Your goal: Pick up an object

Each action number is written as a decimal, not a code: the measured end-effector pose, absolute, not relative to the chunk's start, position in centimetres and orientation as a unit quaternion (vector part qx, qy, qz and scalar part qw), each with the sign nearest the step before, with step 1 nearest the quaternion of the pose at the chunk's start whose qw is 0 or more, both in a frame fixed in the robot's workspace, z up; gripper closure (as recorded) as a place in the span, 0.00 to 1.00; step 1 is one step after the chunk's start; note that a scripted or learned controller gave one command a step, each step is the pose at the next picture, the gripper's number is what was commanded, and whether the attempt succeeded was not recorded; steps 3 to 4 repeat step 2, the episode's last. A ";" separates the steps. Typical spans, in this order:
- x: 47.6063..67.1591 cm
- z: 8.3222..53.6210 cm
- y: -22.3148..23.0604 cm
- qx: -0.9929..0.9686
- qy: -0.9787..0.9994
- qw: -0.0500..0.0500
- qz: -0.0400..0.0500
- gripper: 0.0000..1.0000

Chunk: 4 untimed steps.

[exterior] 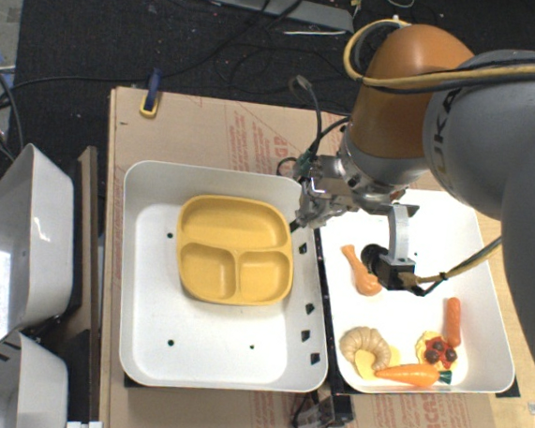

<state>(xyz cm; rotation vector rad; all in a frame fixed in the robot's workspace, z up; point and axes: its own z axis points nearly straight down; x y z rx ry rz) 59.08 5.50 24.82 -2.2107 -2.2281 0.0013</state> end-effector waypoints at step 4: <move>56.8 24.3 9.5 -0.707 -0.708 0.001 0.001 0.00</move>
